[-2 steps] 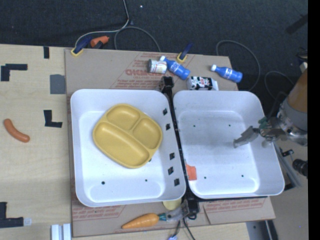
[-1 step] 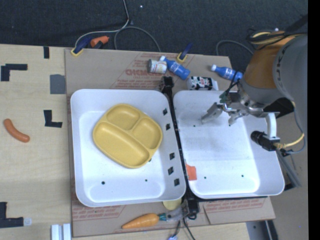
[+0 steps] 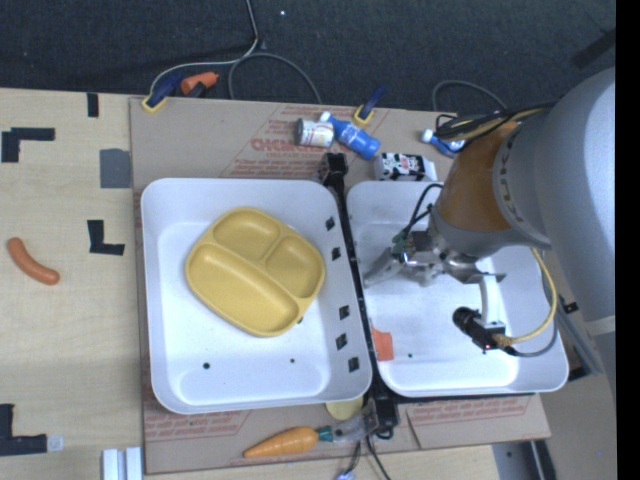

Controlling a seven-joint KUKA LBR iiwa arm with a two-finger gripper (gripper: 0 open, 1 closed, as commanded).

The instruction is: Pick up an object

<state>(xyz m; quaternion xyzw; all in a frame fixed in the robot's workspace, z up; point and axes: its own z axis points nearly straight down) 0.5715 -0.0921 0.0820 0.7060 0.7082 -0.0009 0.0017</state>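
A pale wooden bench with black tape marks meets dark carpet behind it.
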